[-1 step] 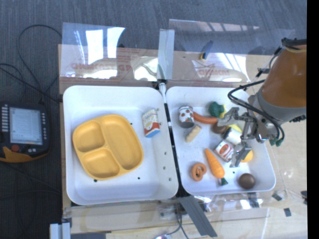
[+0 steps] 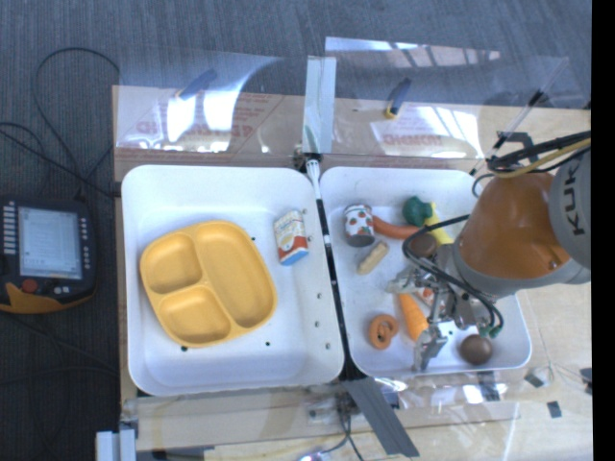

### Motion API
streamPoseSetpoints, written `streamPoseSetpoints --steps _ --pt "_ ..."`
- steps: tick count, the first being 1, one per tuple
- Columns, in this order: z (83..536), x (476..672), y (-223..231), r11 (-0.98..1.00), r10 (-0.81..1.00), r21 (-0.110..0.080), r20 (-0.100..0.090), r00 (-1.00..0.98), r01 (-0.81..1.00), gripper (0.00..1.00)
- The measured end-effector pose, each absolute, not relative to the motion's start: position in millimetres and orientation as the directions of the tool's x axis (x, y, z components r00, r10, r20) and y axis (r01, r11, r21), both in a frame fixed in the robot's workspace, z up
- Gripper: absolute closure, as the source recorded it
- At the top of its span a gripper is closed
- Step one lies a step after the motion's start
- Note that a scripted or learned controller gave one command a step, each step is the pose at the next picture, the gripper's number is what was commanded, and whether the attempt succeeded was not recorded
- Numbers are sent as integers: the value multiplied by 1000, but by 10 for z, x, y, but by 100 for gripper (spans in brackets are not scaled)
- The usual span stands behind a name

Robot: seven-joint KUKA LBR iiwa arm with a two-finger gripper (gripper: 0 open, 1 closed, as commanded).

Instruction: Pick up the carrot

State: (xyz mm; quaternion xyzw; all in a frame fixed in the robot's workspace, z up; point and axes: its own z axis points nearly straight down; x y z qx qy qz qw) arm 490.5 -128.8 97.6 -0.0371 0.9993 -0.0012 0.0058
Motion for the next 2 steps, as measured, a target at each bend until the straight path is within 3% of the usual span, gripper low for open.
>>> streamPoseSetpoints --steps 1,2 --pt "1058 4903 -1275 997 -76 -4 -8 -997 -76 100" --pt "1871 4997 -354 1000 1 2 -9 -1000 1 100"
